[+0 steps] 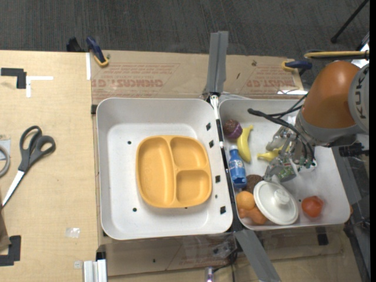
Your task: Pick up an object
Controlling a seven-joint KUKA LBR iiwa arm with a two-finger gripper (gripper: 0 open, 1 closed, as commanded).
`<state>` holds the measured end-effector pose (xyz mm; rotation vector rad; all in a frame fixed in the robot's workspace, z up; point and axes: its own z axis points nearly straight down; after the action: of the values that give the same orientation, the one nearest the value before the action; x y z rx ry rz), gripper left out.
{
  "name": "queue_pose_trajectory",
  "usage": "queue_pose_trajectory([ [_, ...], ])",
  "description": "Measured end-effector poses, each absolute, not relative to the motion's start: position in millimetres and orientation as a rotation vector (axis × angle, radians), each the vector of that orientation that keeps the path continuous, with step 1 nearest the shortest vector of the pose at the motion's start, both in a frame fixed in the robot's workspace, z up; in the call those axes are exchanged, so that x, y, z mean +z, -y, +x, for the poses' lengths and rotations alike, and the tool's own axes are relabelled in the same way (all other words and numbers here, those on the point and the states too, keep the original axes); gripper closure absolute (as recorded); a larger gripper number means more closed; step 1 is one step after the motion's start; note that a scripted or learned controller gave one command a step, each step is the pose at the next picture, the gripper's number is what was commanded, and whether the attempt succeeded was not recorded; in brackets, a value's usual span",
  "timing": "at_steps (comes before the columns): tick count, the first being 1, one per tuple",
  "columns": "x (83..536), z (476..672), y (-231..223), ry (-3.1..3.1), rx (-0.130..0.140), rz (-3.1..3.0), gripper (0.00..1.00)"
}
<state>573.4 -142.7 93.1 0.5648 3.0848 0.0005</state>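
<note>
The arm (332, 101) reaches in from the right and the gripper (286, 157) hangs low over the right bin (338, 181), a tangle of metal and wires, and how far the jaws stand apart is something I cannot tell from up here, nor whether anything sits between them. Count the goods around it: two bananas, one long banana (245, 143) off to the jaws' left, one small banana (267, 155) just beside them, close enough that it may be touching. One purple onion (232, 128) up and to the left, next to the long banana. One blue bottle (237, 166) to the left, lying along the bin wall. One brown round fruit (253, 183) below left. One white lid (276, 202) directly below the jaws, near them. One orange fruit (247, 207) beside that lid, one red tomato (312, 206) below right. Well apart to the left, the left bin (111, 157) carries one yellow divided plate (174, 171) with three compartments. One pair of scissors (26, 154) lies on the bench beyond.
</note>
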Motion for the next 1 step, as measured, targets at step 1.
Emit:
queue_pose_trajectory([
  [1,102.8,574.9,142.5,-3.082,-0.002,0.560,1.00],
])
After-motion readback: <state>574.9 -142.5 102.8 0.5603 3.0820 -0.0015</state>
